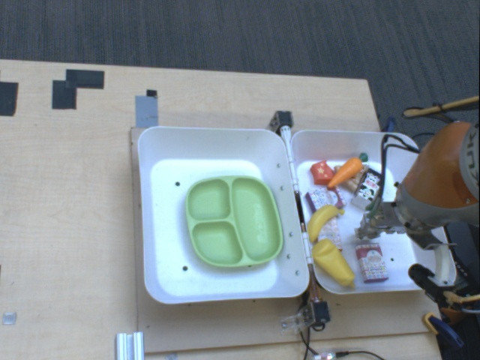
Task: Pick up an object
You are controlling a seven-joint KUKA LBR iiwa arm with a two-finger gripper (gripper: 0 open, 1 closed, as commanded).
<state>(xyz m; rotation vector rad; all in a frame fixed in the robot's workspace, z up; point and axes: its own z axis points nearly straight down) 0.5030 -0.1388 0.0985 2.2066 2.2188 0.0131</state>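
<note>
Gripper (373, 227) in right bin (397, 142), jaws' state indeterminate; banana (322, 221) at nine o'clock, red packet (371, 263) at six.

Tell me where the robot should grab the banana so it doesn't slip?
Probably around the middle of the banana, coming straight down from above. It lies flat in the right bin, curved, running from upper right to lower left, so closing across its narrow width at mid-length looks best. The yellow pepper sits close below and a small packet just above, so the tips are more crowded.
</note>
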